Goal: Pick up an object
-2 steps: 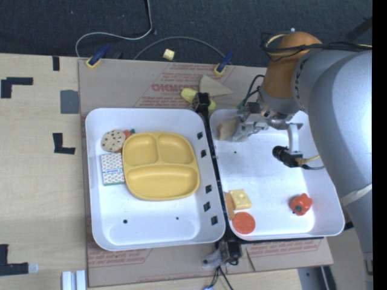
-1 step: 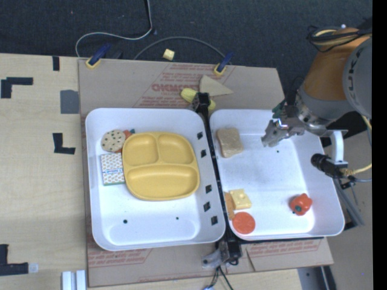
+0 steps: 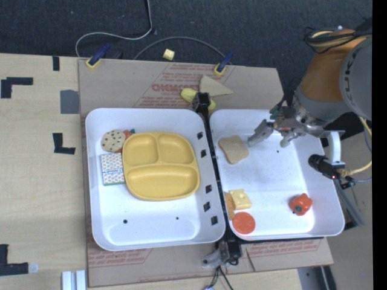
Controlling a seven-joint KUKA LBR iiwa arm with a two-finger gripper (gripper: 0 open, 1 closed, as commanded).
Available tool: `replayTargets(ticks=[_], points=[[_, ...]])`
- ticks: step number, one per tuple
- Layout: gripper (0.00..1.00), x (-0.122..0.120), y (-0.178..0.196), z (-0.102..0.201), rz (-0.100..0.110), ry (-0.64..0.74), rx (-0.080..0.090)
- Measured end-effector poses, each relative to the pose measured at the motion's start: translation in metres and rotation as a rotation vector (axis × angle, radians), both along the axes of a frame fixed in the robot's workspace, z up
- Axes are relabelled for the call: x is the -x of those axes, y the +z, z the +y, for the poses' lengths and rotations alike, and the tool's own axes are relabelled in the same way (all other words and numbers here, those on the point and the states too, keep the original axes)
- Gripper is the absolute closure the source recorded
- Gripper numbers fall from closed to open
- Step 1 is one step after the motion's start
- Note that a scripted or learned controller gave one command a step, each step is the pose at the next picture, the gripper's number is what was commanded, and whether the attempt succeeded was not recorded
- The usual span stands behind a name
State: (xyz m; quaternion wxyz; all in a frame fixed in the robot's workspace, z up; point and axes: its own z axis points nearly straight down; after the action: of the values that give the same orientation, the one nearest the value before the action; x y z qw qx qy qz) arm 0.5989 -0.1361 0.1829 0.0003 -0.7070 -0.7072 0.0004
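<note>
We are hovering our gripper over the right bin, near its far edge and just right of the bread slice. Its two fingers are standing spread apart, one reaching toward the bread, the other pointing down the bin, and nothing is sitting between them. So, as we are judging it, the pick is not yet made: every candidate is lying loose on the bin floor and the grasp, the lift and the carry are all left to do.

The bread slice is resting near the bin's far left corner, close to the left finger but apart from it; we are reading it as the likeliest target. The cheese cube and the red disc are lying by the near left corner, almost touching each other, and the tomato is sitting toward the near right corner, well apart from the gripper.

In the left bin the yellow divided plate is filling the middle, with a cookie and a small patterned box along its left side.

We are finding it hard to judge how high the fingertips are hanging above the floor, since the slanted view is flattening depth. The wrist is hiding part of the far right corner, and a small red thing beside the cookie is too tiny to name.
</note>
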Motion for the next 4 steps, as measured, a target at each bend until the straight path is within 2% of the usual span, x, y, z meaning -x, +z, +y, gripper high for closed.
replayTargets(ticks=[1, 2, 3, 4], points=[[0.0, 0.012, -0.102, 0.039, -0.001, 0.003, 0.002], [0.0, -0.068, -0.098, 0.036, -0.007, 0.003, 0.001], [0.0, -0.052, -0.097, 0.025, -0.005, 0.001, 0.001], [0.0, -0.054, -0.097, 0.021, -0.003, 0.002, 0.0]])
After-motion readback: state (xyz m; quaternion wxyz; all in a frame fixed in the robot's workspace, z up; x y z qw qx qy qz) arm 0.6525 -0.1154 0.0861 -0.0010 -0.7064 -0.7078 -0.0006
